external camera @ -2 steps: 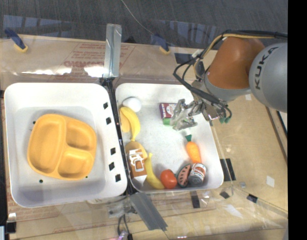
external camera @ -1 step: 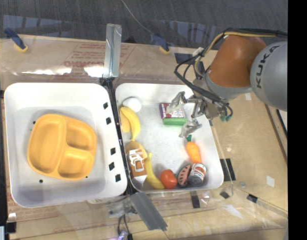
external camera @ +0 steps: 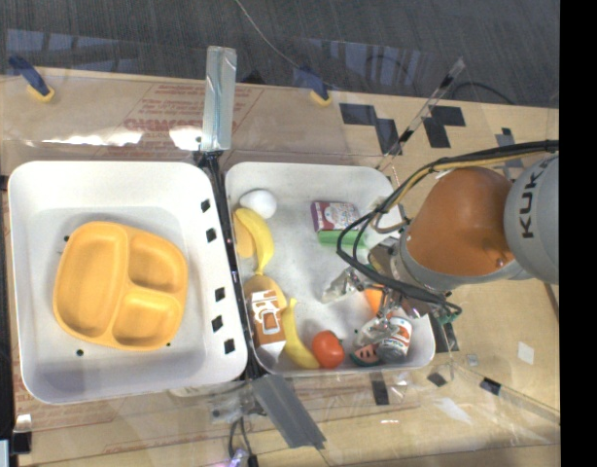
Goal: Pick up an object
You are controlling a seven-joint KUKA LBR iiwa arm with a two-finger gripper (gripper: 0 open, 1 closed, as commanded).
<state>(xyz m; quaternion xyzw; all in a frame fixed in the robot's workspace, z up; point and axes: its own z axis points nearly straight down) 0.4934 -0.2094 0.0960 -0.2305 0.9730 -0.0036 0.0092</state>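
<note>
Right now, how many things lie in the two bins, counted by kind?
Yellow divided tray: 1
Bananas: 2
White egg: 1
Red tomato: 1
Orange packet: 1
Purple-green box: 1
Small can: 1
Total: 8

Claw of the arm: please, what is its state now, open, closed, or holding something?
Claw: cannot be told. It is low in the right bin, among the items, beside a small can.
</note>
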